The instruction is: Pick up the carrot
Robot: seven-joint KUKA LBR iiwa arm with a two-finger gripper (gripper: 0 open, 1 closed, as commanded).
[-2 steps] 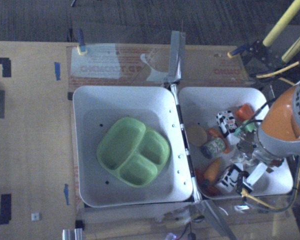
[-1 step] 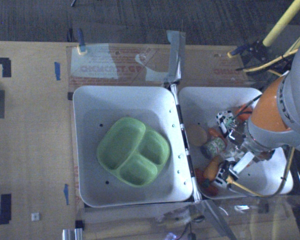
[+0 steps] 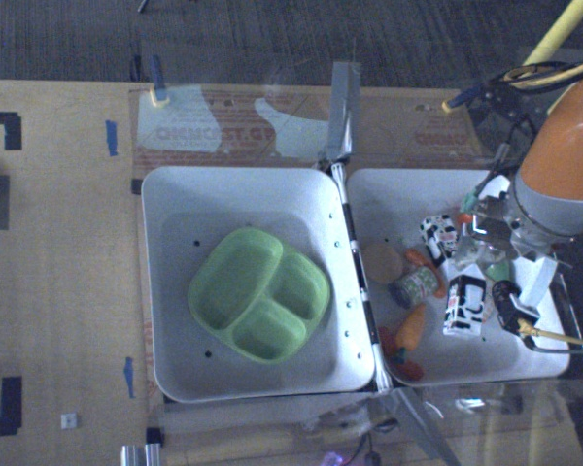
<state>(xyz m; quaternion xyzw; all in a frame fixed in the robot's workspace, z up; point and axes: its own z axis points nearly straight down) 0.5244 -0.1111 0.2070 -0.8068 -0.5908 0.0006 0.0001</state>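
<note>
The carrot (image 3: 411, 326) is a short orange piece lying near the front left of the right bin (image 3: 369, 202), tilted with its tip toward the bin's front. My gripper (image 3: 480, 244) hangs over the middle right of that bin, to the right of and behind the carrot and well apart from it. It is above a black-and-white cow-patterned box (image 3: 463, 305). Nothing can be made out between its fingers.
Around the carrot lie a small grey-green can (image 3: 415, 284), a second cow-patterned item (image 3: 437, 233), an orange-red piece (image 3: 420, 258) and red bits (image 3: 406, 366) at the front wall. The left bin (image 3: 165, 212) holds a green divided plate (image 3: 259, 292).
</note>
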